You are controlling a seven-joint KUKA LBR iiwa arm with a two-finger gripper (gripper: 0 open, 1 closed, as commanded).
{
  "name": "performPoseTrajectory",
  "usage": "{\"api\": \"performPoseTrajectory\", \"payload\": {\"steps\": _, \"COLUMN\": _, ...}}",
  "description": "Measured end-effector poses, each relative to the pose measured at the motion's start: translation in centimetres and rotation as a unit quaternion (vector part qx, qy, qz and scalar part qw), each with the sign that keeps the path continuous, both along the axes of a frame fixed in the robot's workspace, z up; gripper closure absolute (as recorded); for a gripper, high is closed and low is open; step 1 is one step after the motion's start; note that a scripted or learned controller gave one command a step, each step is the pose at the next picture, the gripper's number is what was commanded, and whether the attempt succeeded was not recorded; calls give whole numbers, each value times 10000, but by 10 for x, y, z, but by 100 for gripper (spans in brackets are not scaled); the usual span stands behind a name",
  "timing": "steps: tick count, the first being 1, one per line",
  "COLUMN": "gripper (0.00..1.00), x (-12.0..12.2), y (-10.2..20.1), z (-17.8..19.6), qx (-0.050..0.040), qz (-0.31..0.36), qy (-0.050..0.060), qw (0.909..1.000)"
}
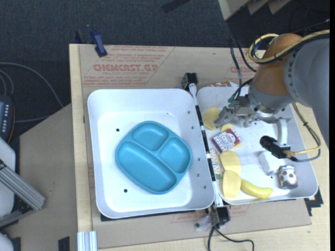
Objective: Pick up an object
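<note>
The gripper (230,117) is hanging at twelve o'clock of the small packet (226,139); how open it is, I cannot tell. The packet is looking light and soft, probably slippery, so I would pinch it across the middle.

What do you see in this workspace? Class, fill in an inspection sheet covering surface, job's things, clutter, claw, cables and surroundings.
Surface: brown board bearing a left bin and a right bin side by side.
Job's things: blue divided plate in the left bin; banana, yellow lumps, red-and-white packet and small red-and-white toy in the right bin.
Clutter: blue clip at the board's back left corner.
Claw: the claw hangs over the back of the right bin, just above the packet.
Cables: black cables on the floor at left; a thin cable at the bench's front edge.
Surroundings: dark floor; metal rail at lower left.
</note>
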State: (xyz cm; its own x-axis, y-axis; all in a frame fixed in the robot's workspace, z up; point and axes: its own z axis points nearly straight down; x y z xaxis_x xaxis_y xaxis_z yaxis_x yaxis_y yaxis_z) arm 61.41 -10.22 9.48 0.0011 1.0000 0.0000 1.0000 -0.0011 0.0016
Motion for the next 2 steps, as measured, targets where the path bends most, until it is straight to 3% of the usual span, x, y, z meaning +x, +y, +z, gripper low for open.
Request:
{"api": "performPoseTrajectory", "payload": {"steps": 1, "gripper": 0, "x": -35, "y": 7, "z": -11, "qx": 5, "qz": 0, "qy": 20, "qw": 10000}}
{"api": "performPoseTrajectory", "payload": {"steps": 2, "gripper": 100, "x": -34, "y": 7, "z": 0, "qx": 2, "qz": -5, "qy": 4, "qw": 10000}}
